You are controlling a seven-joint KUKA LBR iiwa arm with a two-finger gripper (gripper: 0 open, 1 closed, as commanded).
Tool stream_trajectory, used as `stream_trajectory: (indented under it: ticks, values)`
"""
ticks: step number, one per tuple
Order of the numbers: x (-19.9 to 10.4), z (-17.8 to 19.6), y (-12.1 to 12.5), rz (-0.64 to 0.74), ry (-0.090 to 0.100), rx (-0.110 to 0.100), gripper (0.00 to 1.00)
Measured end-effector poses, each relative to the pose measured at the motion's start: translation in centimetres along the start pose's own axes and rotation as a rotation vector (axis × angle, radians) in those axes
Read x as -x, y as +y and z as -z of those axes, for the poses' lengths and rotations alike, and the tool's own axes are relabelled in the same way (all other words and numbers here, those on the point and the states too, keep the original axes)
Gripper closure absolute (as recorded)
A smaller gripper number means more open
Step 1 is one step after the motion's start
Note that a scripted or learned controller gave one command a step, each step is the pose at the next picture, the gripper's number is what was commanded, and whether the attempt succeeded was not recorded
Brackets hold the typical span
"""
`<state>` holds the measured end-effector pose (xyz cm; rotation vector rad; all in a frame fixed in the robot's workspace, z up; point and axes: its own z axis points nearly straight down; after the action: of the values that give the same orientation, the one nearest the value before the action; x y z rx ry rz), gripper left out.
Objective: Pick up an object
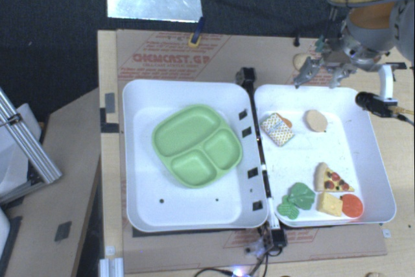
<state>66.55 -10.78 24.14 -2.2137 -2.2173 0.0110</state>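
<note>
The arm comes in from the upper right, its orange band near the top corner. The hand (321, 76) hangs over the far edge of the right bin (376, 159), above bare white rim, with nothing between its fingers. The fingers (305, 74) point down and stand spread apart, a clear gap showing between the two tips.

The right bin holds the small toy foods. A patterned block (279, 130) lies near the bin's left wall, toward the far end, and a tan round cookie (316, 120) sits just to its right; both are near the hand but apart from it. At the near end lie a pizza slice (331, 178), a yellow cheese wedge (329, 204) just below it, a red tomato slice (352, 205) touching the cheese on its right, and a green leafy piece (297, 199) to the left by the bin's near corner.

The left bin (139, 204) holds a green divided tray (196, 145), lying flat at a slant near the middle.

Both bins rest on a cardboard sheet (170, 58) on the bench.
</note>
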Motion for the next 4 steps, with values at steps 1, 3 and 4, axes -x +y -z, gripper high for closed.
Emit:
stream_trajectory:
  ticks: [1,3,4]
  values:
    - [0.0,0.9,0.2,0.002,-0.001,0.013,0.0]
    - [0.0,-10.0,-0.6,-0.001,-0.001,0.009,0.0]
    - [-0.1,-14.8,-0.3,-0.002,0.001,0.017,0.0]
